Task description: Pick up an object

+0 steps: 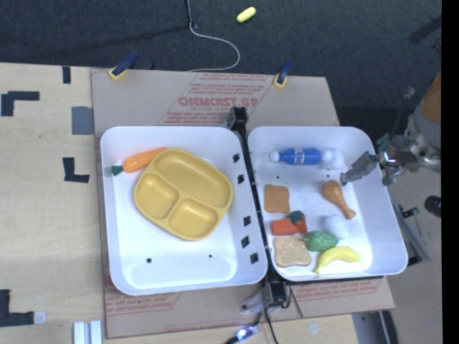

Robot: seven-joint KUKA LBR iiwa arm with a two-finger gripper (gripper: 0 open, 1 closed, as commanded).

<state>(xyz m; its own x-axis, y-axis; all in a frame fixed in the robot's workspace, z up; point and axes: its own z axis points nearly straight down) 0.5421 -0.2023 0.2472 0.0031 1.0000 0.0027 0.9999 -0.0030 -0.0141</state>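
— Where are the jaws (358, 168)?

— At the right bin's (380, 260) three o'clock rim, carrying nothing; whether they are spread or pressed together I cannot tell (too small and dark).

— And the nearest thing to pick?

— The chicken drumstick (337, 196), just beside them at their seven o'clock, lying free on the bin floor.

— The rest of that bin?

— A blue bottle (300, 156) at twelve o'clock, a brown cracker (276, 198) centre-left, a red piece (285, 226) and green vegetable (320, 240) below, then toast (291, 251) and a banana (338, 257) at six.

— The left bin (122, 264)?

— A yellow divided tray (183, 193), with a carrot (140, 160) touching its ten o'clock edge.
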